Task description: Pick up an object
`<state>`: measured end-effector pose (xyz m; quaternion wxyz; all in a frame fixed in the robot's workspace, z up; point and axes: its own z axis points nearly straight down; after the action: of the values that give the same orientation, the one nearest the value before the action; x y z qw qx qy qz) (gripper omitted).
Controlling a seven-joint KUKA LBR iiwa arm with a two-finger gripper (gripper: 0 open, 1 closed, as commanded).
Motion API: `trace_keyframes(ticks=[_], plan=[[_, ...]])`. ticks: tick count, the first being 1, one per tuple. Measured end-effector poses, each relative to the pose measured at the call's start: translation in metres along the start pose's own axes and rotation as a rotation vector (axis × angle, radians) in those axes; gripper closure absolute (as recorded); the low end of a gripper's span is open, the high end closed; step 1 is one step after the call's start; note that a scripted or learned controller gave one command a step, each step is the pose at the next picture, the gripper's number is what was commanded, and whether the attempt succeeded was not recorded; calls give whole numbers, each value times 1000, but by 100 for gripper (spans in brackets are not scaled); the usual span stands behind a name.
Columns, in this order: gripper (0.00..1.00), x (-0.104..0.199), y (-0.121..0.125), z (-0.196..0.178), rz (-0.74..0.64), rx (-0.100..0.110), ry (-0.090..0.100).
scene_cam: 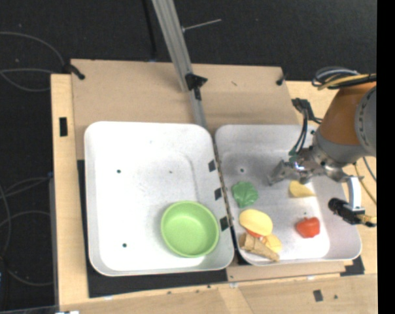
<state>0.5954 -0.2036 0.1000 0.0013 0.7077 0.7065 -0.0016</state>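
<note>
I am reading no brand, label or writing anywhere on the bench, the bins or the items from this camera. The arm (344,120) is reaching in from the right, its orange band sitting above the grey wrist, and it is leaning down over the upper right part of the right bin (250,139). The gripper (290,171) is hanging low over the bin floor, pointing toward the left, just beside a small yellow piece (301,190) that is lying below and slightly right of it. I am not seeing anything caught between its fingers; at this resolution they are blurring into the wrist hardware, so I cannot tell whether they are spread or pressed together. Counting things, I am seeing two white bins side by side. The left bin (119,149) is holding one light green bowl (189,228) near its lower right corner. The right bin is holding five items: one green lump (244,192) near the dividing edge, one yellow rounded object (256,222) below it, one tan and yellow object (261,245) touching that at the bin's lower edge, one red object (308,227) toward the lower right, and the yellow piece by the gripper. A grey metal pole (174,41) is slanting down from the top toward the gap between the bins.
</note>
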Motion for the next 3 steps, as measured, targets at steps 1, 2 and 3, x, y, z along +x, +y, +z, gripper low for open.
trace_keyframes(ticks=[1, 2, 3], plan=[[100, 0, 2, -14, 3, -7, 1], [100, -2, 9, -59, -5, -7, 3], [100, -1, 12, -124, -5, -9, 2]])
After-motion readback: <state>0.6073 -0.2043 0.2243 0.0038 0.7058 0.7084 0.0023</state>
